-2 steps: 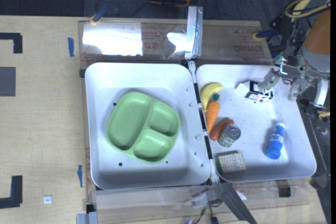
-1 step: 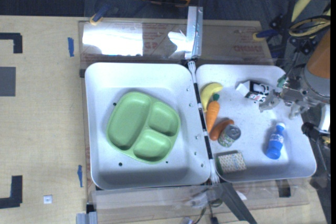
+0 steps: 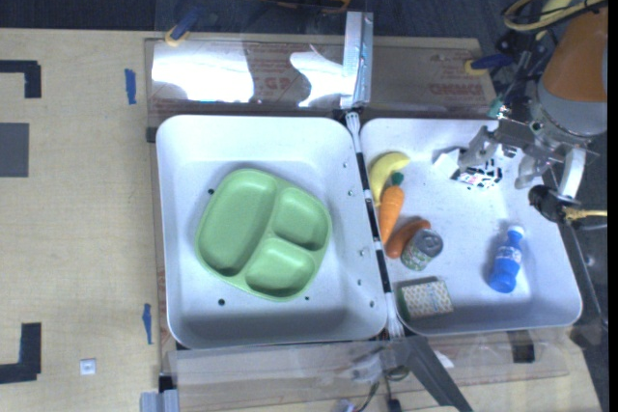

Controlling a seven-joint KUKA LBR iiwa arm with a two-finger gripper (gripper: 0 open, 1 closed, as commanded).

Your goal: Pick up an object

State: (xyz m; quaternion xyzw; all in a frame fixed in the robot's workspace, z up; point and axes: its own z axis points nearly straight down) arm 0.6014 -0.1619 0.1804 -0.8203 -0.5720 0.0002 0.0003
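A: Trouble is waiting mostly near the blue bottle (image 3: 505,258), I am thinking. It is lying in the right bin (image 3: 550,309), close to the bin's right wall, so one finger of the gripper (image 3: 502,157) could be hitting that wall when it is coming down.

B: Are the jaws spread or pressed together?

A: I cannot tell; the metal parts there are looking too tangled. The gripper is hanging over the far part of the right bin, up and a little left of the blue bottle, and nothing is sitting between the jaws that I can see.

B: What else could be going wrong?

A: Left of the blue bottle, the things are crowding each other. The banana (image 3: 386,169), the carrot (image 3: 390,207) and the small can (image 3: 422,248) are lying along the bin's left wall, some touching. The can is round and could be rolling away. A grab there could be catching two things or pushing one aside.

B: And the rest?

A: A flat mesh-patterned pad (image 3: 426,297) is resting below the can, left of the bottle, probably too flat to pinch easily. The left bin (image 3: 193,159) is holding a green divided tray (image 3: 264,233), well apart from the bottle. Both bins are standing on the counter (image 3: 77,207).
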